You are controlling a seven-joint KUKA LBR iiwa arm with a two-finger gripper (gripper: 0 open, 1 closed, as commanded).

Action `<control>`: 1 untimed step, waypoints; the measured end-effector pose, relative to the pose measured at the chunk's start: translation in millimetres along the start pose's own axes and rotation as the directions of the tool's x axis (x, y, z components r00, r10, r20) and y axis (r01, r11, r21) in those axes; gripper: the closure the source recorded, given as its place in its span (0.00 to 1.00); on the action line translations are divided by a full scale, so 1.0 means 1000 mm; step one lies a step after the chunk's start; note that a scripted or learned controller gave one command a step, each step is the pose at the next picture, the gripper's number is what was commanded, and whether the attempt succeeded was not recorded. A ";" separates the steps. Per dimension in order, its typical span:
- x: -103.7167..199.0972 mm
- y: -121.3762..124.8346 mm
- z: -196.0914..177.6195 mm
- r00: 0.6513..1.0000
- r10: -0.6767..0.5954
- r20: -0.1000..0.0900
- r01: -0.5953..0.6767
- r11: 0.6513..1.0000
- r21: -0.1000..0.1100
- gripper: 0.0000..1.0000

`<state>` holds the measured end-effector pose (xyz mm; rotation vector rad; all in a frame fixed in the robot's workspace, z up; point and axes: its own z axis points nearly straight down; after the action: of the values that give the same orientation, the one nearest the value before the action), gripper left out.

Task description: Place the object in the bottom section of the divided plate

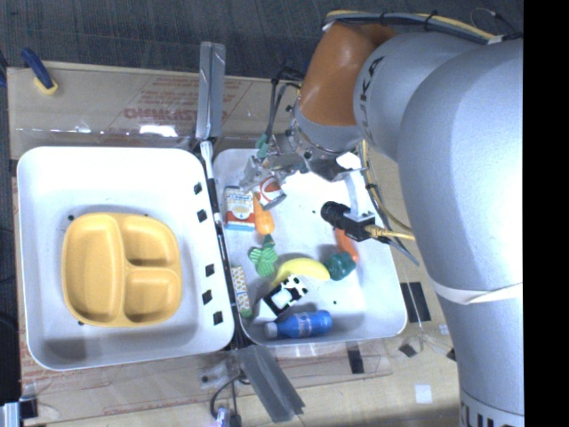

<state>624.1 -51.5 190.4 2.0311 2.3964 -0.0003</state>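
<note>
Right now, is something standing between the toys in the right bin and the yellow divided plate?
Yes. The two bins' adjoining walls run between the toys and the yellow divided plate. Nothing lies on the plate itself.

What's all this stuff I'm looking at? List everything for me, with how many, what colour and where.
Bins: two, white, side by side on the bench.
Plate: one, yellow, divided, in the left bin, nothing on it.
Banana: one, yellow, middle of the right bin.
Bottle: one, blue, lying at the right bin's near edge.
Carrot: one, orange, upper left of the right bin.
Carton: one, white and blue, left of the carrot.
Green toy: one, left of the banana.
Teal toy: one, right of the banana.
Black-and-white toy: one, just below the banana.
Arm: one, grey with orange band, reaching from the right.
Hand: one, over the right bin's top.
</note>
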 end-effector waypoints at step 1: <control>0.097 -0.001 0.001 0.961 0.278 0.000 -0.278 0.961 0.006 1.00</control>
<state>607.1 43.9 189.7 2.3502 2.0902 -0.0065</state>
